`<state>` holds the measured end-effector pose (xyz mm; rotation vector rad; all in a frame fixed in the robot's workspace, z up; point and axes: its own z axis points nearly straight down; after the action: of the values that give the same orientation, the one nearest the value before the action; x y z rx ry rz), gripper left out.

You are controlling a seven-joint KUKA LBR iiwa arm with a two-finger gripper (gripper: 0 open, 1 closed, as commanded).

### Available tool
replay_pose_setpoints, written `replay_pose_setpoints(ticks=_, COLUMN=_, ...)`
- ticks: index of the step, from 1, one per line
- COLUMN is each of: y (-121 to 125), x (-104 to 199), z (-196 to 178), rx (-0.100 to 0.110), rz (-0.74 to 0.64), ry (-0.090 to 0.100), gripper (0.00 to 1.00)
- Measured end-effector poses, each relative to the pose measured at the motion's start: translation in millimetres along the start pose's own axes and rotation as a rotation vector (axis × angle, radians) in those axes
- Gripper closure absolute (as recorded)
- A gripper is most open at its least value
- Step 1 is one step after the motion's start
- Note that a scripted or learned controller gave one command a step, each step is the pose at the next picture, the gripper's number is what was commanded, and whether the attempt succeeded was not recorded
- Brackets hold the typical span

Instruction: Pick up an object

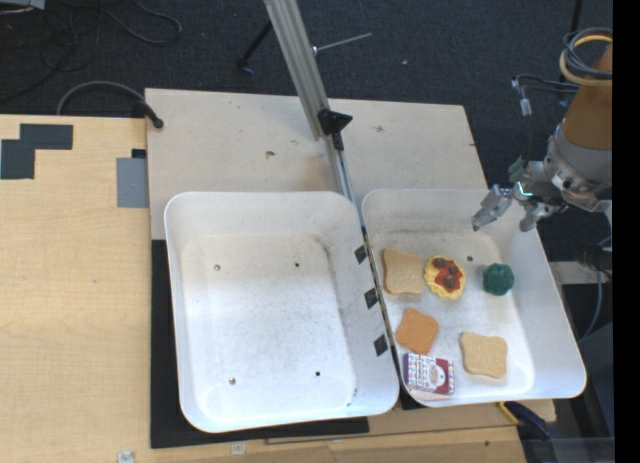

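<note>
We see the left bin with a wide bare floor, open from above, while the right bin has bare floor only along its far side, with the gripper above its far right corner. Toast, pizza and a green lump lie in a close row across the middle, with a cracker, a second toast and a packet crowding the near part. A slanted rail rises over the bins' shared wall, narrowing passage between them.

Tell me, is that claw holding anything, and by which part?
Nothing is held. The open claw hovers above the right white bin's far edge, apart from the small round green object.
</note>
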<state>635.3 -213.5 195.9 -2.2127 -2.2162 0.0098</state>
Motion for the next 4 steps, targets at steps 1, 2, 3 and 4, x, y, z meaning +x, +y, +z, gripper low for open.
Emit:
replay_pose_setpoints(ticks=1, y=1, x=0, z=-3, rx=-0.004, rz=-0.004, ry=-0.002, gripper=0.00)
replay_pose_setpoints(ticks=2, y=4, x=6, z=45, rx=-0.001, rz=-0.006, ry=0.000, gripper=0.00)
replay_pose_setpoints(ticks=3, y=3, x=7, z=101, rx=-0.002, rz=-0.006, ry=0.000, gripper=0.00)
replay_pose_setpoints(ticks=4, y=4, x=7, z=92, rx=0.001, rz=-0.010, ry=-0.001, gripper=1.00)
